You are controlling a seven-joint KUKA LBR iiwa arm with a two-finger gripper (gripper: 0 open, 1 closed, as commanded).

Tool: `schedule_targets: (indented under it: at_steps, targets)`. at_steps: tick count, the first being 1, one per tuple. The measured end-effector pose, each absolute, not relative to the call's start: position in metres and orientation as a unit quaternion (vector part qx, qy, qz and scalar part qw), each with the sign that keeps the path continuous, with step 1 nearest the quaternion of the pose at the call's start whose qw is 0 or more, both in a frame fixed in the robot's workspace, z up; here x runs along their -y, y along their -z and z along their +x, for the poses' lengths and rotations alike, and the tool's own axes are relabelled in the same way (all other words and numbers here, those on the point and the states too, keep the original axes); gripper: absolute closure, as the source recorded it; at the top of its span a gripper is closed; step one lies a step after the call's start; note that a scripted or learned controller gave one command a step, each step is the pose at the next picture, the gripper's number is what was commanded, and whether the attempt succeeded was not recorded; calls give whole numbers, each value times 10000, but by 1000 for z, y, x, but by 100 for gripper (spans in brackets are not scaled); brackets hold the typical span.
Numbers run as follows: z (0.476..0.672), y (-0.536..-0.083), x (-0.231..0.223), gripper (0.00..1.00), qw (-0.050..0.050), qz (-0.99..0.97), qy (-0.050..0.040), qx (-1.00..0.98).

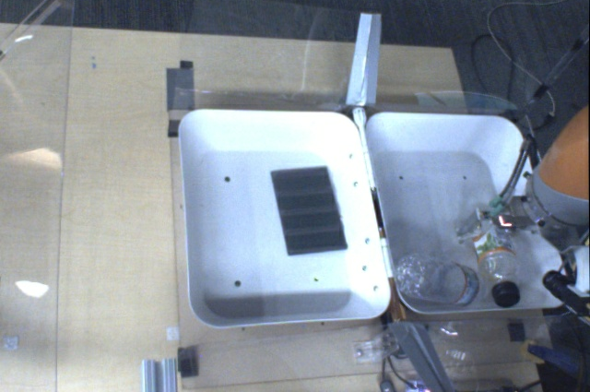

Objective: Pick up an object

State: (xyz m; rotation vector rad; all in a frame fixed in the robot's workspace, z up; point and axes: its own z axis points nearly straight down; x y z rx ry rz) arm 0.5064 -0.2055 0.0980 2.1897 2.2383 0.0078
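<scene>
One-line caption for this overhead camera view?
Arm's gripper low in the right bin near a clear cup; dark ridged pad in the left bin.

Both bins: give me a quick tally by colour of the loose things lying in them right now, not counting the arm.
Dark grey: 1, the ribbed flat block in the left bin
Clear: 1, the crumpled see-through container in the right bin
Black: 1, the small round piece near the right bin's front corner
Total: 3
The gripper hides whatever lies beneath it.
</scene>
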Motion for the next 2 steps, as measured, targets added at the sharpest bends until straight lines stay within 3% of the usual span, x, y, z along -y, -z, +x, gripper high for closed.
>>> schedule_targets:
  at_steps: [1,2]
  targets:
    - [508,-109,204,100,59,6986,-38,-7155]
    - [536,-172,146,100,16,7378,-17,-6750]
